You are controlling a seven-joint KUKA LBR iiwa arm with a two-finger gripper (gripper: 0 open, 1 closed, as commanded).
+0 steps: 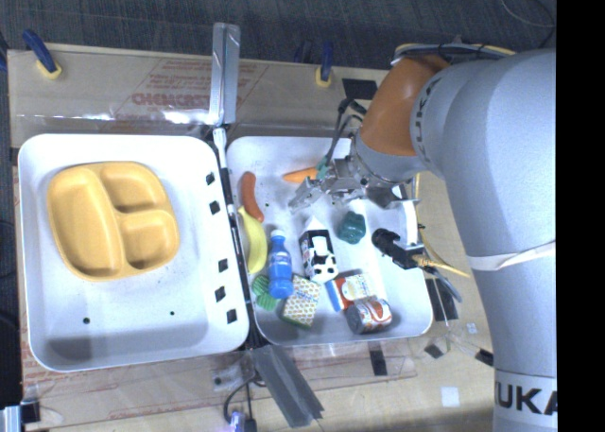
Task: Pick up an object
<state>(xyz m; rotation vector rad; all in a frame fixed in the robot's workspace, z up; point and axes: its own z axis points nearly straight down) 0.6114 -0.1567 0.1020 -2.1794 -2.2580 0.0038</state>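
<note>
From the overhead camera I see the arm reaching in from the right over the right bin, its gripper low near the bin's upper middle. I cannot tell how the jaws stand, nor whether anything is between them. A carrot lies just beside the gripper, a teal cup just below it. Along the bin's left wall I see a sausage, a banana and a blue bottle. A can lies near the bottom. The left bin holds a yellow tray.
</note>
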